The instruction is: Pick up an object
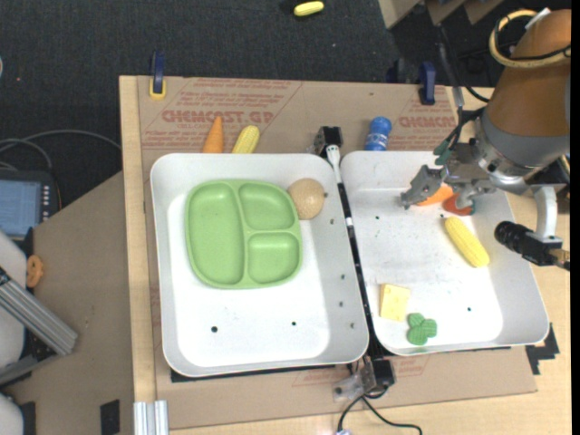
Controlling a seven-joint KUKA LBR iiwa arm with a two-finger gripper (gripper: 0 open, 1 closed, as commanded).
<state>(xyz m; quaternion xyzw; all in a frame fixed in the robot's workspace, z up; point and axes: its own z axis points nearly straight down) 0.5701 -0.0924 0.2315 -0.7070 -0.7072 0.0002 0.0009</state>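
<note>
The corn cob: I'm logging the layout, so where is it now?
In the camera view, the corn cob lies in the right bin, toward its right side, just below the gripper and above the yellow block.

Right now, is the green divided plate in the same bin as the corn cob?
No. The green divided plate lies in the left bin, while the corn cob lies in the right bin.
</note>
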